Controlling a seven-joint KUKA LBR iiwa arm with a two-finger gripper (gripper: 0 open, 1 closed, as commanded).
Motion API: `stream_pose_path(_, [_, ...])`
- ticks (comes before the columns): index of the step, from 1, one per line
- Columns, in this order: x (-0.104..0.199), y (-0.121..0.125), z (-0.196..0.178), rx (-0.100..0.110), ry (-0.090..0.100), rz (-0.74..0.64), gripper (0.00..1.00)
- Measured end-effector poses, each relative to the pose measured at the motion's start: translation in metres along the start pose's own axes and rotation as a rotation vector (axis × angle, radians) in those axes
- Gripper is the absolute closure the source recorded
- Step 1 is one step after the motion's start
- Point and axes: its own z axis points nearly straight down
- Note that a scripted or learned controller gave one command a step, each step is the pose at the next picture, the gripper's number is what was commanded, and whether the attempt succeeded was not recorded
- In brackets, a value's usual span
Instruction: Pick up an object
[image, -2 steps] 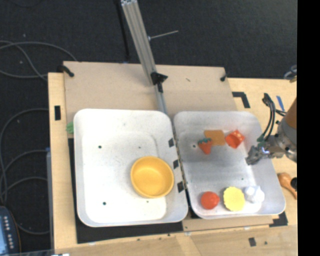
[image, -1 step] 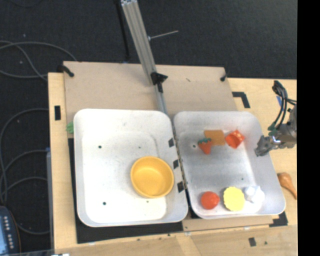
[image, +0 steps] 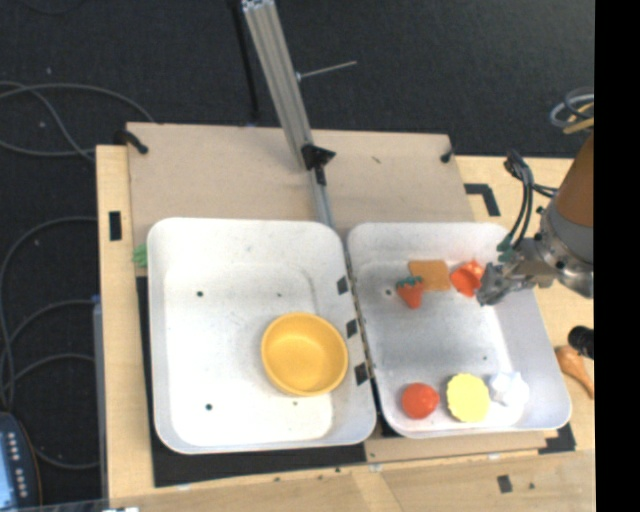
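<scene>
Tan surface (image: 250, 170) w/ two white bins. Claw (image: 492, 290) over right bin (image: 450, 340), just beside orange piece (image: 465, 279); finger state unclear. Tan block (image: 429, 273), strawberry (image: 410, 292) near it. Yellow bowl (image: 304, 353) in left bin (image: 220, 300).

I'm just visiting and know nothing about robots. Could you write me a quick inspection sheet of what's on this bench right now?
Surface: wooden bench bearing a left bin and a right bin, side by side.
Job's things: yellow bowl in the left bin; in the right bin a tan block, a small red piece, an orange-red piece, a red ball, a yellow round object and a white lump.
Clutter: an orange object on the bench, outside the right bin.
Grippers: gripper low over the right bin, beside the orange-red piece; no grasp visible.
Cables: loose cables on the dark floor at left.
Surroundings: metal rail slanting over the bench.
</scene>
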Motion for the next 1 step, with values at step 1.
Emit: stream_pose_path(1, [0.0578, -0.0043, 0.0079, 0.004, 0.0, 0.001, 1.0])
